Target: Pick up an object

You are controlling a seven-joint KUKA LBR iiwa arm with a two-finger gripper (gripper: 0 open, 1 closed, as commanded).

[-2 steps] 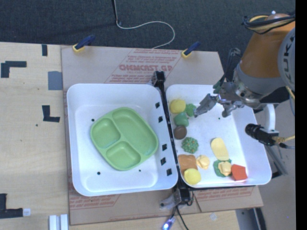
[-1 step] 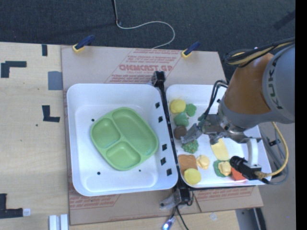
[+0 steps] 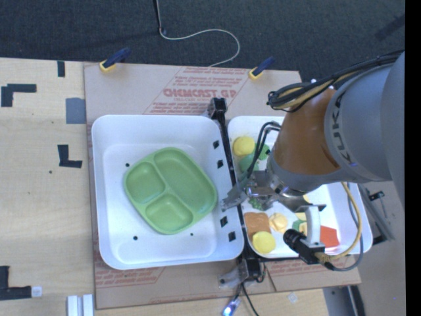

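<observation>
Evenly and brightly lit from above, with no hard shadows. Washed out to near pure white on the left bin (image 3: 105, 176), its rim and floor hard to tell apart. Soft sheen along the grey arm (image 3: 368, 130) and across its orange band (image 3: 302, 143). Faint shadow under the green tray (image 3: 171, 189) and beneath the arm over the right bin (image 3: 352, 209). Dark and nearly featureless across the carpet (image 3: 79, 12) at the top. Slightly soft and grainy throughout, small items below the arm smeared into blobs of colour. Straight at the bench edges, without visible bending.
</observation>
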